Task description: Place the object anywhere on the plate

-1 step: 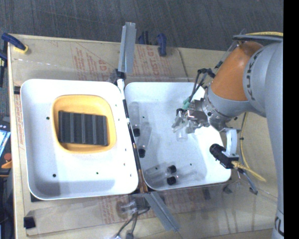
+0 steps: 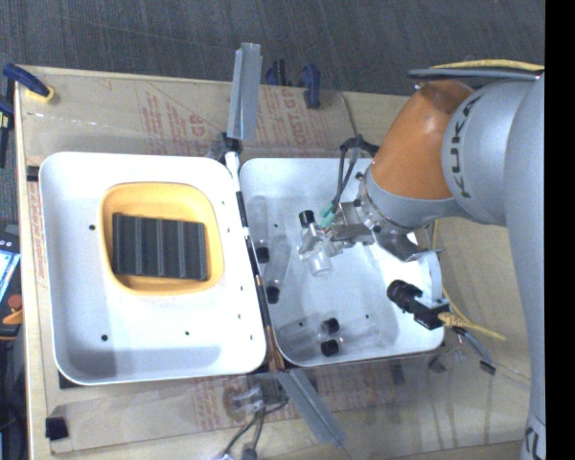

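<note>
A yellow plate with rounded corners lies in the left bin. A dark grey ribbed rectangular object rests flat on the plate and covers most of its middle. My gripper hangs low over the middle of the right bin, well to the right of the plate and apart from the ribbed object. I see nothing held at its tip.
Two small black pieces lie near the right bin's front wall. Two more small black pieces sit by its left wall. The grey arm with its orange band covers the right bin's far right corner.
</note>
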Available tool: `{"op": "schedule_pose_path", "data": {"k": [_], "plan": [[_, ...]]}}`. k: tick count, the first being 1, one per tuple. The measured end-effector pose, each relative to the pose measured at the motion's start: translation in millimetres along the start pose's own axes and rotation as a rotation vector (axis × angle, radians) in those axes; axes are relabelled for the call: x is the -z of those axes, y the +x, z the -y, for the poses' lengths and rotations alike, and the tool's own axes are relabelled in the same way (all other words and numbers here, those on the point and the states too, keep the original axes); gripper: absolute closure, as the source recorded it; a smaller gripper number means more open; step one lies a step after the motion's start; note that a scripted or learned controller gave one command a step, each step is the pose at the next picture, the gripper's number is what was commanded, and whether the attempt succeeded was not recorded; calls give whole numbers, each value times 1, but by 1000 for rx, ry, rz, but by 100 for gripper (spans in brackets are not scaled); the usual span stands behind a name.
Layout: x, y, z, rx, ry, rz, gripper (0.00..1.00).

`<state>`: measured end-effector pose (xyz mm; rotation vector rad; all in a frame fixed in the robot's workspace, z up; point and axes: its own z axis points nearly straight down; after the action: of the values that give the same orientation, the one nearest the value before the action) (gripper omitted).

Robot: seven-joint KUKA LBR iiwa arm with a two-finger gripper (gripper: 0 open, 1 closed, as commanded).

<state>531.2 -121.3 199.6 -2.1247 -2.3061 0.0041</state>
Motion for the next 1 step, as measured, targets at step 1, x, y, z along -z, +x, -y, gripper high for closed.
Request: {"op": "schedule_pose_path", "data": {"k": [1], "plan": [[12, 50, -68, 122, -3, 2, 100]]}}
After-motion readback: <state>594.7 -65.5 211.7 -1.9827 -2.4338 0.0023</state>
